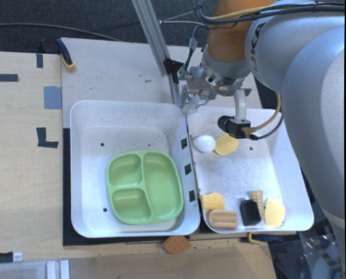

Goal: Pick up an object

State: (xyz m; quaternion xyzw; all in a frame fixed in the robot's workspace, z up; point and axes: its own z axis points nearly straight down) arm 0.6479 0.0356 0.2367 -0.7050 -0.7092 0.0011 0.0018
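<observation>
Two shallow white bins are seen side by side on the surface [121, 68]. The left bin [86, 121] is largely taken up by a green divided plate [144, 186], which lies toward its near right corner; open floor is left along the far and left walls. The right bin [289, 173] is kept clear across its middle, while its near edge is crowded by a row of small items: a waffle-patterned yellow piece [213, 201], a tan bread-like roll [223, 218], a black block [249, 211], a small ridged tan piece [256, 196] just behind it, and a pale yellow rounded piece [274, 212]. A tan waffle-textured object [176, 244] lies outside the bins, just past their near rims.

The claw [191, 104] is held over the far end of the ridge where the two bins meet, under the orange-banded wrist; whether it is wide or narrow cannot be told, and nothing is seen held in it.

Near the far left of the right bin, a white egg-shaped object [204, 143] is found beside the dividing wall, smooth and glossy. A yellow rounded piece [226, 145] lies just beside it, at its right, partly under a black fitting [234, 125] on the arm.
</observation>
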